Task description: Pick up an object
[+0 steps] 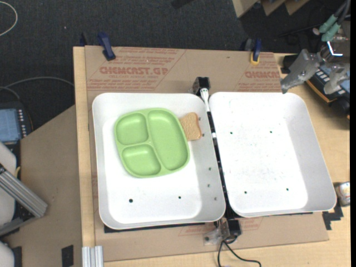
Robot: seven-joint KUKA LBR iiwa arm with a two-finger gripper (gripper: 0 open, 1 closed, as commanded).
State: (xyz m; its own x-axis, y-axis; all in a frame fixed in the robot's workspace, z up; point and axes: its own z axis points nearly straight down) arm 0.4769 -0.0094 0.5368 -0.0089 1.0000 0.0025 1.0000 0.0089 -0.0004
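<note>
On the cardboard tabletop point(139, 65), left bin point(111, 202): green divided plate point(151, 142) touching tan cracker point(191, 126). End effector point(295, 77) blurred at right edge; grip state unreadable.

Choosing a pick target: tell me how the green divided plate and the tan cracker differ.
The green divided plate is much larger than the tan cracker. The plate is rounded with three compartments; the cracker is a flat, plain rectangle. The cracker lies against the plate's right rim. Both sit in the left bin.

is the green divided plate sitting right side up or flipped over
Right side up. The green divided plate lies flat in the left bin, its three hollow compartments facing up, a tan cracker at its right rim.
</note>
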